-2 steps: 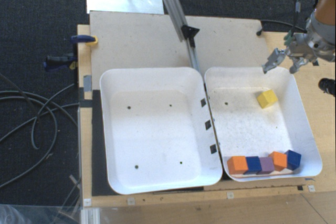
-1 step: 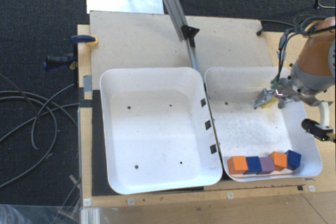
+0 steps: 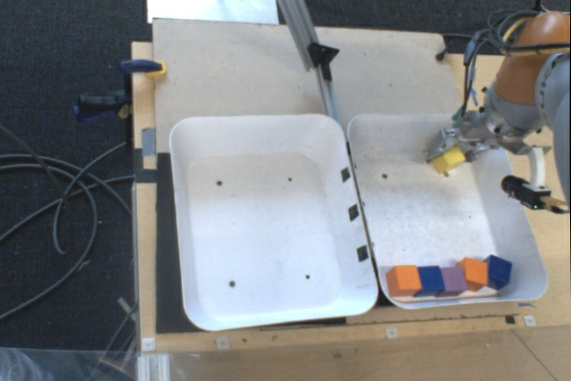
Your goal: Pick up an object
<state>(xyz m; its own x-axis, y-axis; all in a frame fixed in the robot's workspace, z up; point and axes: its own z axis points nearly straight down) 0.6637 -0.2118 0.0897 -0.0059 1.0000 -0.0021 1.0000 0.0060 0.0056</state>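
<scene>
My gripper (image 3: pixel 446 153) hangs over the upper part of the right bin (image 3: pixel 419 210), reaching in from the right. A yellow block (image 3: pixel 448 160) sits between its fingers, raised a little above the bin floor and tilted. Along the right bin's near wall lies a row of blocks: an orange block (image 3: pixel 405 279), a blue block (image 3: pixel 430 280), a purple block (image 3: pixel 452 280), a second orange block (image 3: pixel 474 272) and a dark blue block (image 3: pixel 499 270).
The left bin (image 3: pixel 259 219) stands beside the right one, with black clips on the shared wall. A slanted metal pole (image 3: pixel 299 13) crosses the bench behind the bins. A blue clamp (image 3: pixel 134 67) grips the bench's left edge. Cables lie on the floor at left.
</scene>
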